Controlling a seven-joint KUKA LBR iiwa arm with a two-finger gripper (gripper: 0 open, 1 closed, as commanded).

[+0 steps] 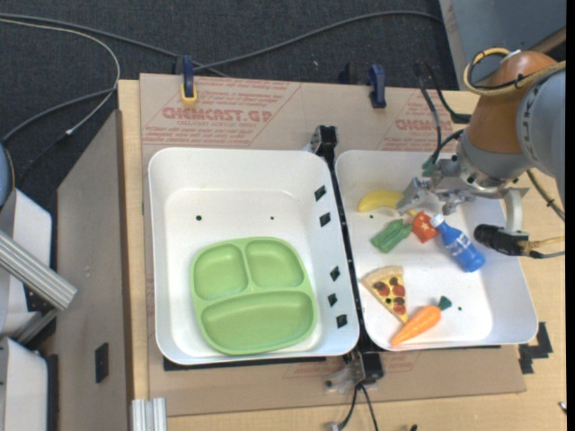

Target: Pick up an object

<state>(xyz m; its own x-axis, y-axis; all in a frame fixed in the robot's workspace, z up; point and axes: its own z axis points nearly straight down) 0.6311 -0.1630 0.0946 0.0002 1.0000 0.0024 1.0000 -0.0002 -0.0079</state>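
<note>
Nearest the camera, at the front of the right bin (503, 326), an orange carrot (418, 322) is seen lying beside a pizza slice (389, 290). Further back, a green piece (390, 235), a red piece (423, 229) and a blue bottle (458, 244) are clustered together, with a yellow banana (379, 201) behind them. The gripper (435, 198) is lowered just above the red piece and the bottle's neck; how far the jaws are parted cannot be told, and nothing is seen held between them. The left bin (171, 241) is occupied by a green divided tray (254, 294). Both bins are set on a cardboard sheet (269, 106), fastened at its far edge by a yellow clamp (188, 77) and a blue clamp (377, 85); dark carpet (269, 16) with cables is visible beyond.
</note>
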